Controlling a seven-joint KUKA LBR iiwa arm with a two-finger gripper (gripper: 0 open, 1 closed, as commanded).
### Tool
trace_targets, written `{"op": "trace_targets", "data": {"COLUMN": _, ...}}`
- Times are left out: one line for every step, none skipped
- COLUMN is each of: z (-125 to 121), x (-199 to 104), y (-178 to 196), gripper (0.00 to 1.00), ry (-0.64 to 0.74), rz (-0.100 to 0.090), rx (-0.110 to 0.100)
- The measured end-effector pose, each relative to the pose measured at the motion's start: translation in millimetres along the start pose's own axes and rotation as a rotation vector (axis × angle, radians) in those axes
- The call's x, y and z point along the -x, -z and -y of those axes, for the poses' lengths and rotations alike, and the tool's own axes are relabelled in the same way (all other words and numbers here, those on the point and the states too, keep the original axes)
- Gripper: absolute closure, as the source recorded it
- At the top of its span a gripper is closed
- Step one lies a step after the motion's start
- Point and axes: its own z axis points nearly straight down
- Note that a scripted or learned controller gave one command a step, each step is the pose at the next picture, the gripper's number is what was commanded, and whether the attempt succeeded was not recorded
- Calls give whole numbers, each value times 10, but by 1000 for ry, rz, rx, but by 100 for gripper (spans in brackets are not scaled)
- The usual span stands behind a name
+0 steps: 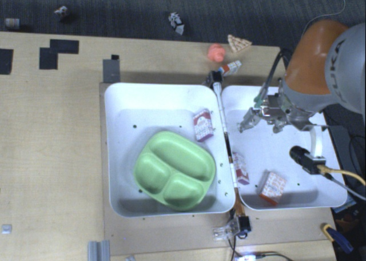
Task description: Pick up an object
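My gripper [264, 122] hangs over the upper middle of the right bin [320, 197], its fingers spread apart with nothing between them. Below it, a small red and white packet [239, 169] lies against the bin's left wall. A small box with a red and white print [272, 186] rests near the bin's front. In the left bin [123, 111] a green divided plate [174, 169] lies tilted, and a red and white carton [202, 125] sits by the right wall.
A black cable fitting [306, 159] hangs from the arm over the right side of the right bin. Behind the bins lie an orange ball [216, 52], a pizza-slice toy [238, 43] and a small tube [230, 68].
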Motion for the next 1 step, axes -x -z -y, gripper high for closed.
{"op": "trace_targets", "data": {"z": -495, "x": 833, "y": -249, "gripper": 0, "ry": -5, "rz": 2, "rx": -1}}
